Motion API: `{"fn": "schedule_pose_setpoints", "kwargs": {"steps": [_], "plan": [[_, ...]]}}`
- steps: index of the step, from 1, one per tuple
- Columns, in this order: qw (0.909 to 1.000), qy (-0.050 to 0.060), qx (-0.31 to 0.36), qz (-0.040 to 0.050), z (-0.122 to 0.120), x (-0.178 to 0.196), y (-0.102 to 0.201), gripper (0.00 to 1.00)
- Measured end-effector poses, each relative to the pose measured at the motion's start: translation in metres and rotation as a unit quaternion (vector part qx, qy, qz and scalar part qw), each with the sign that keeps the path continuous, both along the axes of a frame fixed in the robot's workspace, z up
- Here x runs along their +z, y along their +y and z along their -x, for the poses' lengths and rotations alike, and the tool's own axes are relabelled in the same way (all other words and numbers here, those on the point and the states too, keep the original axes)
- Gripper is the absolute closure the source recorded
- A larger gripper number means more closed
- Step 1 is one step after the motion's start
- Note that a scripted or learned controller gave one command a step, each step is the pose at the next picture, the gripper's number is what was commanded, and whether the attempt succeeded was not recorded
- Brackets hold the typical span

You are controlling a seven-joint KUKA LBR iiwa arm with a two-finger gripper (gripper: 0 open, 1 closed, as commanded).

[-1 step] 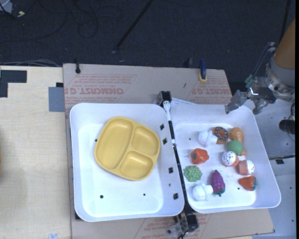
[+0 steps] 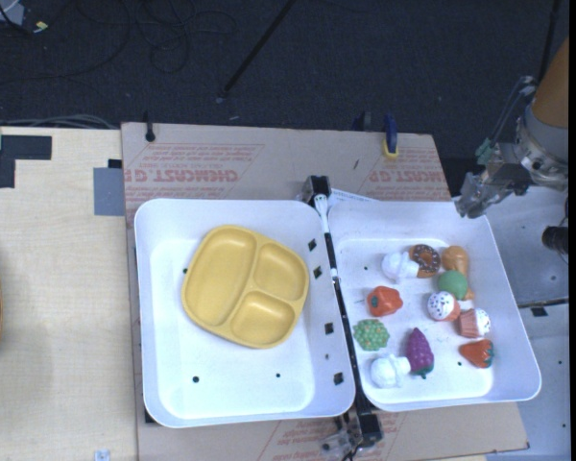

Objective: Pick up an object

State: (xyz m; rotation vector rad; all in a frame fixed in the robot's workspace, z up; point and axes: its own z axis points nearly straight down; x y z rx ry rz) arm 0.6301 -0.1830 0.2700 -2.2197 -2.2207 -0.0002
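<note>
- The arm (image 2: 547,113) comes in at the right edge, with its gripper (image 2: 472,200) hanging just past the upper right corner of the right bin (image 2: 518,392), over the bench rather than over the toys.
- I cannot tell from here how the gripper is set; nothing shows in its grasp.
- The left bin (image 2: 163,373) holds a yellow divided plate (image 2: 245,284), lying flat and turned at a slant, its three hollows bare.
- The right bin holds a scatter of small toy foods, all lying on the bin floor, apart from the gripper.
- Near the top of that group, a white piece (image 2: 395,265) sits just beside a brown round donut (image 2: 424,257), and an orange piece (image 2: 455,258) lies next to that.
- Below them a green piece (image 2: 452,283) touches a white ball with red spots (image 2: 441,304).
- A red-orange pepper (image 2: 385,302) sits toward the bin's left side, with a green broccoli head (image 2: 371,334) just under it.
- A purple bunch of grapes (image 2: 419,350) lies near the bottom, touching a white mushroom shape (image 2: 387,370).
- On the right side, a red and white piece (image 2: 474,323) lies above a red strawberry (image 2: 477,353).
- Both bins rest on a sheet of cardboard (image 2: 269,161) with red lettering.
</note>
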Motion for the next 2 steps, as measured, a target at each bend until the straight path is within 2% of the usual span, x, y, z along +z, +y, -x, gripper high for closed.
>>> {"fn": "schedule_pose_setpoints", "kwargs": {"steps": [1,2], "plan": [[1.0,0.003,0.001,-0.0009,0.072,0.007,0.045,1.0],[1.0,0.0,0.001,0.0,0.085,0.051,0.112,1.0]]}}
